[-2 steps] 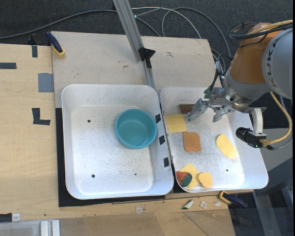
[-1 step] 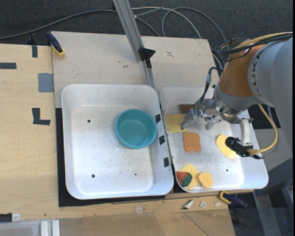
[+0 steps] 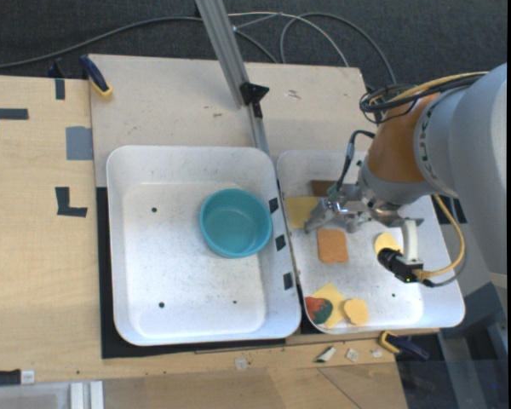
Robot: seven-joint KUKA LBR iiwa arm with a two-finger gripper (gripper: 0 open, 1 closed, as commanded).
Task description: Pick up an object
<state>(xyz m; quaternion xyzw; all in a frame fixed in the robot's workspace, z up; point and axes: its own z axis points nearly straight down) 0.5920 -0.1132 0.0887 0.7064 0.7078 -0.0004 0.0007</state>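
From above, the arm (image 3: pixel 460 152) is reaching in from the right and bending over the right bin (image 3: pixel 439 313), with its gripper (image 3: pixel 334 218) hanging low over the bin's upper left part. Whether the gripper is apart or together cannot be told from this angle, as its metal end is showing only as a blurred grey cluster. Nothing is showing clamped in it. Its lower edge is sitting right at the top edge of the block (image 3: pixel 332 247), though it is unclear whether the two are touching or the gripper is hovering just over it. The block, orange-brown and flat, is lying in the middle of the right bin. It is nearly square, its slightly longer side running from the far wall toward the near wall, and its edges are lying roughly in line with the bin's walls. A yellow square (image 3: pixel 299 210) is lying just to the gripper's left, against the bin's left wall. A yellow disc (image 3: pixel 385 244) is resting near the block's right. Near the front wall, a red, green and yellow piece (image 3: pixel 323 305) and a second disc (image 3: pixel 355 311) are lying side by side. In the left bin (image 3: pixel 136 313), a teal bowl (image 3: pixel 235 221) is standing upright near the right wall. Cables (image 3: pixel 324 24) are trailing across the dark floor behind the bench.
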